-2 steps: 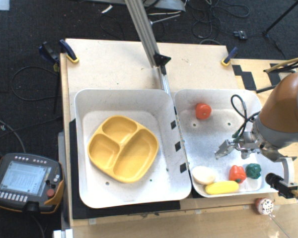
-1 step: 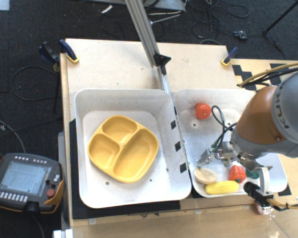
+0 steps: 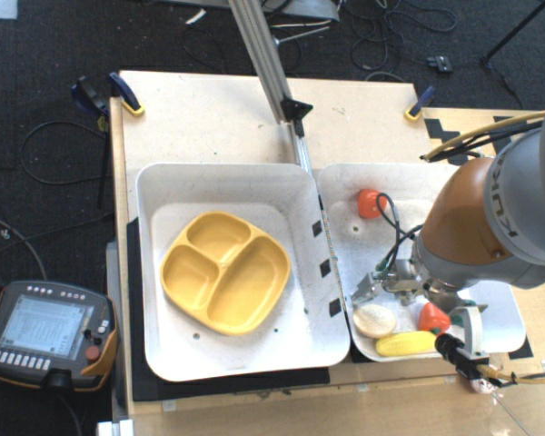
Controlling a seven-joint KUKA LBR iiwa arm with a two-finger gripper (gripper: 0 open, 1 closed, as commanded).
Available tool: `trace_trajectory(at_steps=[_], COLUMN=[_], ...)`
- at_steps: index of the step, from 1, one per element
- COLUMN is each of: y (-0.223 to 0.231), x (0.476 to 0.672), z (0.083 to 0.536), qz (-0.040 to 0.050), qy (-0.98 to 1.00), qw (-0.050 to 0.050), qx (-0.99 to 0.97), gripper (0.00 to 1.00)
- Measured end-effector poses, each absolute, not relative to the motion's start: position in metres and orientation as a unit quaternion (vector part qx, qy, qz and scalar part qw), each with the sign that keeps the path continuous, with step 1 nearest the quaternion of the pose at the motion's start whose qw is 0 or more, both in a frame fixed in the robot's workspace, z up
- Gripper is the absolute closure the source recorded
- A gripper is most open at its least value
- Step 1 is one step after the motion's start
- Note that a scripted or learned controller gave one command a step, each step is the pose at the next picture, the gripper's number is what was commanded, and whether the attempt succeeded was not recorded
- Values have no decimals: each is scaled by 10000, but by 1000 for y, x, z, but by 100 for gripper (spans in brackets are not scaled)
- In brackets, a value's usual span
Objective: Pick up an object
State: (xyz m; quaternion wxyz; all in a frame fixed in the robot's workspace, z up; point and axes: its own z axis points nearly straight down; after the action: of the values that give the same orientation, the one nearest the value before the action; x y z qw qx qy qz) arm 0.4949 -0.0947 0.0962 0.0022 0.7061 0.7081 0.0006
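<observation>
Broadly, still at the approach step: nothing lifted yet, judging from how things lie. Across the middle of the frame, a pale bench (image 3: 209, 116). Reaching in from the right, the grey arm (image 3: 477, 221), bent low over the right bin (image 3: 381, 167). At centre left, the left bin (image 3: 150, 198), holding a yellow divided plate (image 3: 225, 271).

Down at lower right, the gripper (image 3: 382, 285), poised just above a white rounded object (image 3: 374, 320); whether open or closed, impossible to tell from this angle. Just beside that object, near the frame's lower right, a yellow banana-shaped piece (image 3: 407, 343) and a small red piece (image 3: 433, 317). Well apart, toward the bin's upper end, an orange-red ball (image 3: 369, 203).

Next, probably: settle straight down over the white object, close, then lift clear. Crowded neighbours; risk of nudging the yellow piece.
</observation>
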Motion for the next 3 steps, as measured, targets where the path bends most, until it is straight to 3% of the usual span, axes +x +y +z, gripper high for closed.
trace_trajectory(at_steps=[1, 2, 3], y=[-68, -139, -103], x=[496, 494, 495], z=[199, 94, 96], qz=[28, 4, 6], qy=[7091, 7053, 7086], qw=[29, 3, 19], qx=[7051, 7089, 7056], gripper=[0, 0, 0])
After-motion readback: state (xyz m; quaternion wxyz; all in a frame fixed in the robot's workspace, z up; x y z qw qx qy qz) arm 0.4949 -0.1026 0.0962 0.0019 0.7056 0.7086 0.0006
